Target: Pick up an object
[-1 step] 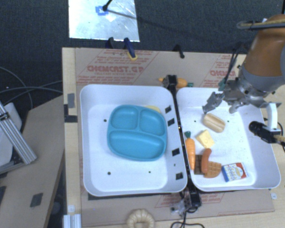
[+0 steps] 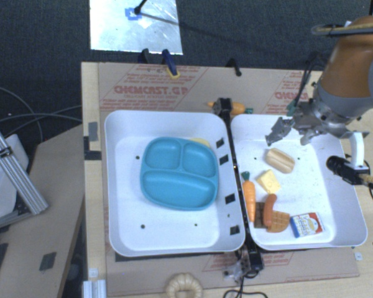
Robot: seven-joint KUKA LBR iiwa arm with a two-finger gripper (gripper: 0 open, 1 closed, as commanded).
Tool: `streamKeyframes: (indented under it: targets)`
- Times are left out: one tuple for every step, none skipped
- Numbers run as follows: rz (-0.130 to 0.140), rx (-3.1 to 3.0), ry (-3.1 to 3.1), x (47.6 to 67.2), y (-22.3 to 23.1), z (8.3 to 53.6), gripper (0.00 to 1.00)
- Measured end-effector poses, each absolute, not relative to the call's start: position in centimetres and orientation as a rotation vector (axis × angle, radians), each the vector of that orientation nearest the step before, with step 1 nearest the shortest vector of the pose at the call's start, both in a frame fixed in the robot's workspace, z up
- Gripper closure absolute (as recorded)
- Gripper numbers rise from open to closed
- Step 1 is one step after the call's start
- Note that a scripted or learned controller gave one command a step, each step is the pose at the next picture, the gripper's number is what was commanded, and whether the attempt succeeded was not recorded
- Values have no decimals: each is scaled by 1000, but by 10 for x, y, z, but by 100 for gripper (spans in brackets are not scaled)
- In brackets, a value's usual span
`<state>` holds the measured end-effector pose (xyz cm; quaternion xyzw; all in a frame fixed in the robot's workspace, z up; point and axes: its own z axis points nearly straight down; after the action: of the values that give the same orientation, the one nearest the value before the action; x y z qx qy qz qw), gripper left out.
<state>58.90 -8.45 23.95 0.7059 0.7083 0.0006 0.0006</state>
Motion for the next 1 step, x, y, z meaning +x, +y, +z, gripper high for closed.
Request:
streamKeyframes:
  targets:
    - [-4, 2223, 2223, 585, -94, 186, 0]
